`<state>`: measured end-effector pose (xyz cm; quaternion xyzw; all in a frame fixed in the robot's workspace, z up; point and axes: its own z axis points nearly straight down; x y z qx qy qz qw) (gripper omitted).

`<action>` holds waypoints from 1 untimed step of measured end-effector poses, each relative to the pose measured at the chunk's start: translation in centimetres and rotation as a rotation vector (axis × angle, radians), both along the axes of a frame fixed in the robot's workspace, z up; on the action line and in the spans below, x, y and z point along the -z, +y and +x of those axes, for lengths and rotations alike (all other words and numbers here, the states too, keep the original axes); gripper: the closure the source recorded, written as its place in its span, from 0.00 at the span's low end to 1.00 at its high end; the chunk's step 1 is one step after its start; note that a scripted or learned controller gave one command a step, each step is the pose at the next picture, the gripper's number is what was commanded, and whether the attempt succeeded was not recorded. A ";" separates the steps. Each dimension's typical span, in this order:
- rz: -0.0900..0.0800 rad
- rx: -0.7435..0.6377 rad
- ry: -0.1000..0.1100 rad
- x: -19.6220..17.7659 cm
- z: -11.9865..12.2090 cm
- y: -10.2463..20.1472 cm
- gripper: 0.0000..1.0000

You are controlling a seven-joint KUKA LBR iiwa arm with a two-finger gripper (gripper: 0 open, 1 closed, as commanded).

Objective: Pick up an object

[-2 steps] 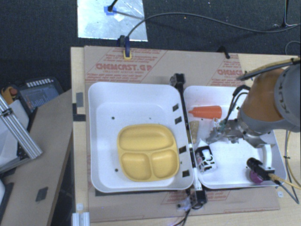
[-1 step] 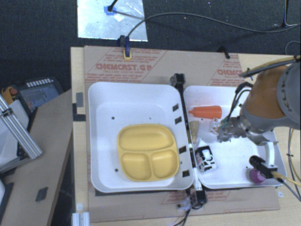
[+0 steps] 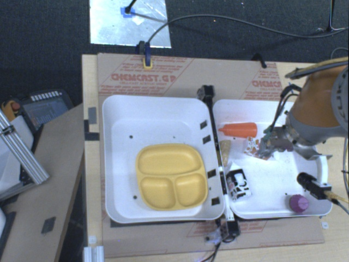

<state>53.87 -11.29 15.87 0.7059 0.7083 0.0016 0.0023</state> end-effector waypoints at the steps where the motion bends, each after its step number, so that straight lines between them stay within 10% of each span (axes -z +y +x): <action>1: -0.001 -0.001 -0.003 -6.4 0.1 0.1 1.00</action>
